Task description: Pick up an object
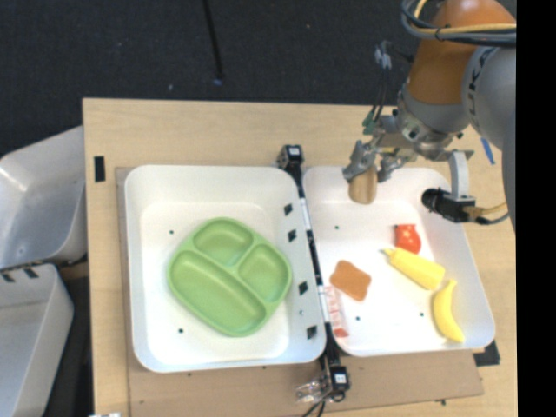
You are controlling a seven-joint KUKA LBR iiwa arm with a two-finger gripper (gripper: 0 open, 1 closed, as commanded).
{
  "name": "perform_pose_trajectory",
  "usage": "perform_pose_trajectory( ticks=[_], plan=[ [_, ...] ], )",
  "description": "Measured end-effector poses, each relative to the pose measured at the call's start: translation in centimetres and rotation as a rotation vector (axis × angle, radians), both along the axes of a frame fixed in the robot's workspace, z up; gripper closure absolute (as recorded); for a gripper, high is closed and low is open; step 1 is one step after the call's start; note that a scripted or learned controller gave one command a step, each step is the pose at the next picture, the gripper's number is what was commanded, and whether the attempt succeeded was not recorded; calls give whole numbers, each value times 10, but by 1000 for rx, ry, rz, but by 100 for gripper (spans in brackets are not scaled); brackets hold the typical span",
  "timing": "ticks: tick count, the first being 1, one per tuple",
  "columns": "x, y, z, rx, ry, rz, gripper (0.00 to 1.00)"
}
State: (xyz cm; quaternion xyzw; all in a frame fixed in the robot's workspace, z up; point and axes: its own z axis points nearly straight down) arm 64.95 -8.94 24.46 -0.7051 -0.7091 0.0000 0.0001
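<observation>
My gripper (371,165) hangs over the back left corner of the right bin (469,320). A small tan block (363,188) sits right at its tip, just inside the bin's back wall, and it touches or overlaps the gripper's lower end. Whether it is gripped or merely lies below cannot be told. Further forward in the same bin lie a small red piece (407,237), a yellow bottle-shaped toy (415,268), a banana (446,311) and an orange-brown flat piece (350,280).
The left bin (148,198) holds a green divided plate (229,275). A ridge with black clips (306,250) separates the bins. A red-and-white packet (335,313) lies along the right bin's left wall. A black cable fitting (443,202) juts beside the arm.
</observation>
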Motion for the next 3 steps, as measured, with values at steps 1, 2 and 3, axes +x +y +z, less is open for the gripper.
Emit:
perform_pose_trajectory(
  ticks=[1, 2, 3],
  plan=[
    [0, 53, 6, 0, 0, 0, 100],
    [9, 105, -7, -1, 1, 0, 100],
    [23, 162, -12, -1, -2, 1, 100]
  ],
)
